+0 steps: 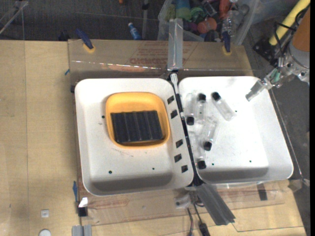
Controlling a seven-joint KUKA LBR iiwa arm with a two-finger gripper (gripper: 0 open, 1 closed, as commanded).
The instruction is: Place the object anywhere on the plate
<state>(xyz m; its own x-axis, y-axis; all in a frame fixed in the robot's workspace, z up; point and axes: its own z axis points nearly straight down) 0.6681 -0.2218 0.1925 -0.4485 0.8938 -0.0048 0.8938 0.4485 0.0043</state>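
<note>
Several clear vials (209,119) are lying in the right bin (256,151) while your tool (252,93), its grip state unreadable, is hovering at the far-right corner, needing to descend before reaching the orange plate (114,102).

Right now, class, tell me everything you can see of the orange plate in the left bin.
The orange plate is a rounded square with a raised, glossy, plastic-looking rim. It lies flat and level in the middle of the left bin. A dark ribbed rectangular pad covers most of its inside. Nothing else touches it.
</note>
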